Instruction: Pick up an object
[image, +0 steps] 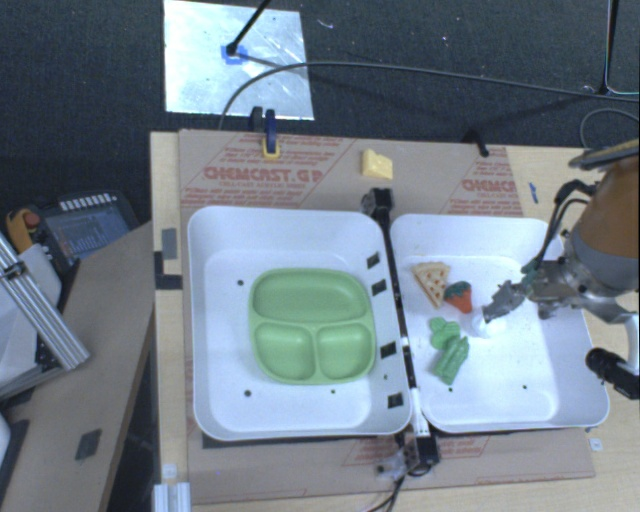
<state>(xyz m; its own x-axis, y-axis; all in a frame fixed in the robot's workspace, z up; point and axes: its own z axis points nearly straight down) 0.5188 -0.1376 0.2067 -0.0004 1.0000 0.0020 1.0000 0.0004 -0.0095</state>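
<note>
The gripper (497, 305) hung low over the right bin (520, 400), just right of the toy strawberry (458, 294), and whether it was wide or narrow could not be told; nothing showed in its grasp. Beside the strawberry lay a cracker-like wedge (432, 281) and two green vegetable pieces (448, 352), while the left bin (215, 300) held a green divided plate (308, 325). As I judge it, the pick was not yet made: closing on an object and lifting remained.

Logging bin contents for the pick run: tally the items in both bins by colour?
Green: 3, divided plate in the left bin, small green piece and long green piece in the right bin
Tan: 1, wedge
Red-orange: 1, strawberry-like toy
Total: 5
</note>
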